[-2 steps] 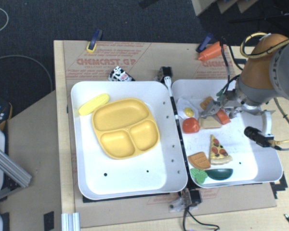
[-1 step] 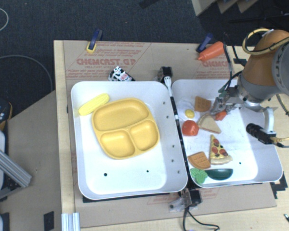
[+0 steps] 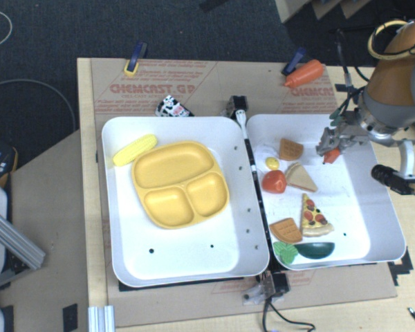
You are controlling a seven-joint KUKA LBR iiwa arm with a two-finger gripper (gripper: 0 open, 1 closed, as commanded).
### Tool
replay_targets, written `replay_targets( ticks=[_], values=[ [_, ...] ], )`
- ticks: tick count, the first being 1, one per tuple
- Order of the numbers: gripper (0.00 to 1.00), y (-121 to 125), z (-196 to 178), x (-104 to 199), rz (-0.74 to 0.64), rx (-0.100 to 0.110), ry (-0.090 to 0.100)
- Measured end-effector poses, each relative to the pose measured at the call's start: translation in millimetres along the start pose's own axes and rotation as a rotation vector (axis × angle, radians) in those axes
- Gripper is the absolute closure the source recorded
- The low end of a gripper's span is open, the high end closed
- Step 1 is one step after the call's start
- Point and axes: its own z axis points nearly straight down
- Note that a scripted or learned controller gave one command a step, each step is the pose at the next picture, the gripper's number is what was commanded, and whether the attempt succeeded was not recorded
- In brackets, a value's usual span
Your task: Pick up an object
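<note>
Left bin (image 3: 124, 254): one yellow three-compartment tray (image 3: 178, 183), set at a slant near the middle; one yellow corn cob (image 3: 134, 150) just beside its upper left corner.

Right bin (image 3: 373, 234): brown bread piece (image 3: 290, 149); small yellow item (image 3: 272, 163) below and left of it; red tomato (image 3: 274, 181), touching or nearly touching a tan wedge (image 3: 302, 178); pizza slice (image 3: 313, 216); brown cracker (image 3: 286, 229) just beside the pizza; green leaf (image 3: 285, 254) and a dark green item (image 3: 315, 250) along the near edge.

Gripper (image 3: 330, 149): over the bin's upper right part, with a small red-orange piece (image 3: 331, 156) at its tips (too small to tell if gripped).

Bench beyond the bins: orange carrot (image 3: 304, 73), a black-and-white toy (image 3: 171, 106).
</note>
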Motion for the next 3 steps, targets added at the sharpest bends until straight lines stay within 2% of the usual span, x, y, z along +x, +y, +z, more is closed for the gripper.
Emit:
replay_targets(
  ticks=[1, 2, 3],
  values=[
    [1.0, 5.4, -64.2, -1.4, -0.001, -0.003, 0.0],
    [1.0, 6.2, -71.3, -1.3, -0.001, 0.001, 0.001],
    [1.0, 17.7, -61.5, 54.3, -0.006, 0.007, 0.005]
  ],
)
